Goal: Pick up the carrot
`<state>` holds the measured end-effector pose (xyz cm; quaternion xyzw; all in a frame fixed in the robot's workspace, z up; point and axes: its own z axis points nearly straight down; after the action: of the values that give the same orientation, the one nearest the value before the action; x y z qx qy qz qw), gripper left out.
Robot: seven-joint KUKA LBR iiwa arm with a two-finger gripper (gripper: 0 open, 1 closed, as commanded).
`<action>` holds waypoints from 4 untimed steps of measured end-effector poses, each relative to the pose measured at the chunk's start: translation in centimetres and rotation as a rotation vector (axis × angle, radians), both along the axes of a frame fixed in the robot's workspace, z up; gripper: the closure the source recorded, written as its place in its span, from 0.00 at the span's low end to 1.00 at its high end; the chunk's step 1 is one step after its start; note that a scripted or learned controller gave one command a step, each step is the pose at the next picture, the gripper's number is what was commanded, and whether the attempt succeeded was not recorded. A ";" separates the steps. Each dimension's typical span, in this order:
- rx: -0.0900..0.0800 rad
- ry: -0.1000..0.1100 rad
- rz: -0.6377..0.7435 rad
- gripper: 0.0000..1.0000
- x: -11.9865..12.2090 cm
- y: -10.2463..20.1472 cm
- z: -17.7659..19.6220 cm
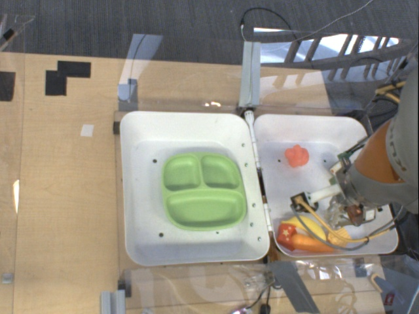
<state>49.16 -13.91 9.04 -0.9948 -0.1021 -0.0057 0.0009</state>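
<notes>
While the hand (341, 214) hovers in the right bin (314, 131), its grip impossible to tell, it should straddle the carrot (306, 243) crosswise, clear of the near wall.

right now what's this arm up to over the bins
The arm reaches in from the right, and its hand is low in the right bin, just beside the carrot. The carrot lies on the bin floor by the near wall, not lifted. A small red thing lies farther back. The left bin has a green divided plate.
</notes>
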 end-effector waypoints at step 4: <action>-0.006 -0.003 -0.002 0.00 0.0 -2.1 -0.1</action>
<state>49.11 -15.99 8.95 -0.9948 -0.1013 -0.0067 -0.0023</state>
